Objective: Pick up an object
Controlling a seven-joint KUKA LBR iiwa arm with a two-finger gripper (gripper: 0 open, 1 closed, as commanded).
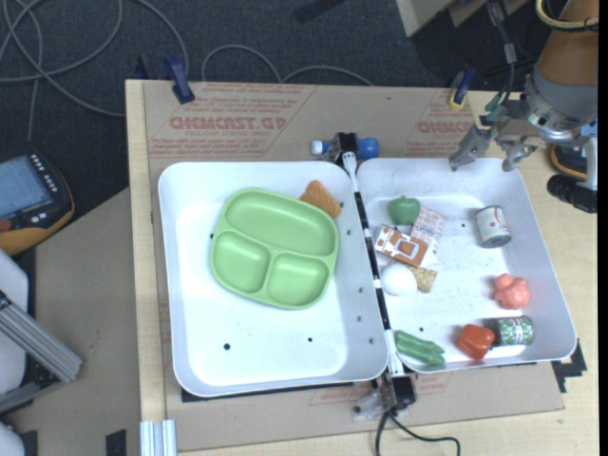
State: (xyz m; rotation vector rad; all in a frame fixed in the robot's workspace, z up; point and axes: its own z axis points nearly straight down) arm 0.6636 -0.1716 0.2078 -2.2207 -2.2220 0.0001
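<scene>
My gripper (pixel 491 155) hangs over the far rim of the right bin (pixel 543 255), its two fingers spread apart with nothing between them. Below it in that bin lie a green pepper (pixel 404 209), a red-and-white snack packet (pixel 407 245), a white egg (pixel 398 280), a cracker piece (pixel 425 278), a small silver can (pixel 491 225), a pink lumpy toy (pixel 512 291), a red pepper (pixel 474 341), a green-labelled can (pixel 514 331) and a green pod (pixel 419 348).
The left bin (pixel 190 331) holds a green divided plate (pixel 275 247) and an orange-brown biscuit (pixel 321 198) at its far right. Blue clamps (pixel 177 77) grip the cardboard bench top. Cables lie on the floor beyond.
</scene>
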